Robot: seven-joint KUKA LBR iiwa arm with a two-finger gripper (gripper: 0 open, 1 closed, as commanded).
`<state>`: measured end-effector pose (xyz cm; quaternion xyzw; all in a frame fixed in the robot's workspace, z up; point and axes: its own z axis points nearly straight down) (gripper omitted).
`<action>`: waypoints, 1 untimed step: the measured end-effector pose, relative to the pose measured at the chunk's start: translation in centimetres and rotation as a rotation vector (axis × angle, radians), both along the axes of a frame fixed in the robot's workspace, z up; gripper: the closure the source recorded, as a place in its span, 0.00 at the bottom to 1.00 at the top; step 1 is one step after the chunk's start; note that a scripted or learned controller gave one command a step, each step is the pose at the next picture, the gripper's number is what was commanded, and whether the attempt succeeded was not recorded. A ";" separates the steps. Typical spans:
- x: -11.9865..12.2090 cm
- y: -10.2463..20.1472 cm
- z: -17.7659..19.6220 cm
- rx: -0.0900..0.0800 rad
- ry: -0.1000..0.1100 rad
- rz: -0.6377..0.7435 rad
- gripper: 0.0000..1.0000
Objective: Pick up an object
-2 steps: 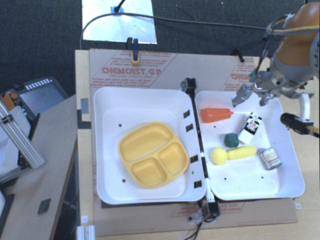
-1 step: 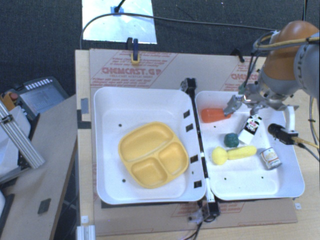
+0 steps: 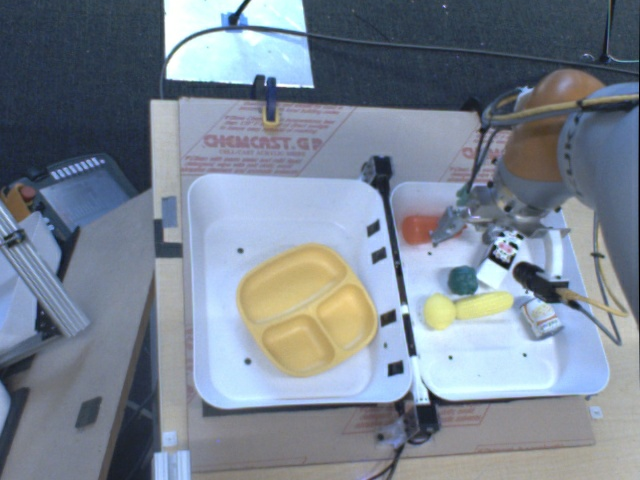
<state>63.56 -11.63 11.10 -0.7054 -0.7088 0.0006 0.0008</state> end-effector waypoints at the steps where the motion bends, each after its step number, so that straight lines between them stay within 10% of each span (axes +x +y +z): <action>1: 0.0 0.0 -2.8 0.000 0.000 -0.002 0.00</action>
